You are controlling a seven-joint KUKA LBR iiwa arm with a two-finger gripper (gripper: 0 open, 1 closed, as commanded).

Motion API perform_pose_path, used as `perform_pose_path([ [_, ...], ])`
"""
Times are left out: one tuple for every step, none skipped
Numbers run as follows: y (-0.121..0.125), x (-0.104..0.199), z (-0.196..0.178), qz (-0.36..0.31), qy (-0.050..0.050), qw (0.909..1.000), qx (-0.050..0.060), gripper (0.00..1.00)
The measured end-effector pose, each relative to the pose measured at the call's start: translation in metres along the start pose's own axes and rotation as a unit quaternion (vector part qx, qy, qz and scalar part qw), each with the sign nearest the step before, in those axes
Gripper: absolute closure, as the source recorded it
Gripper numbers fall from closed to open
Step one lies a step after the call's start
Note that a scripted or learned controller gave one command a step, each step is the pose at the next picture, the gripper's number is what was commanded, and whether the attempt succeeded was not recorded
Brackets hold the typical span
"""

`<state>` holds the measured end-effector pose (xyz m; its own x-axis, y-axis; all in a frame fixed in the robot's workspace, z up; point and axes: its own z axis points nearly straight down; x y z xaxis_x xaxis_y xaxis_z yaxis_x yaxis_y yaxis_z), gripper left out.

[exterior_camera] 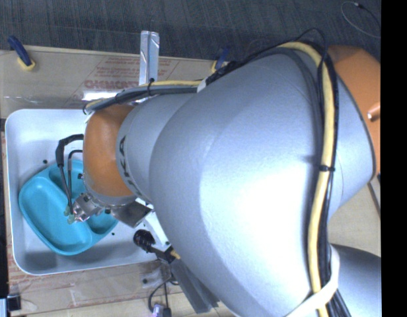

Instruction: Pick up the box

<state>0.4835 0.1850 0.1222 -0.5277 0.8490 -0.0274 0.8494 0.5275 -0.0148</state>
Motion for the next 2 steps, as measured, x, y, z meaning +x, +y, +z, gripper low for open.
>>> perform_pose_path([
  [-0.001,0.0,-0.0084,-0.002,0.0,1.0,0.002,1.0],
  [-0.0018,0.0,-0.0169,-0.005,0.001,1.0,0.004,1.0],
])
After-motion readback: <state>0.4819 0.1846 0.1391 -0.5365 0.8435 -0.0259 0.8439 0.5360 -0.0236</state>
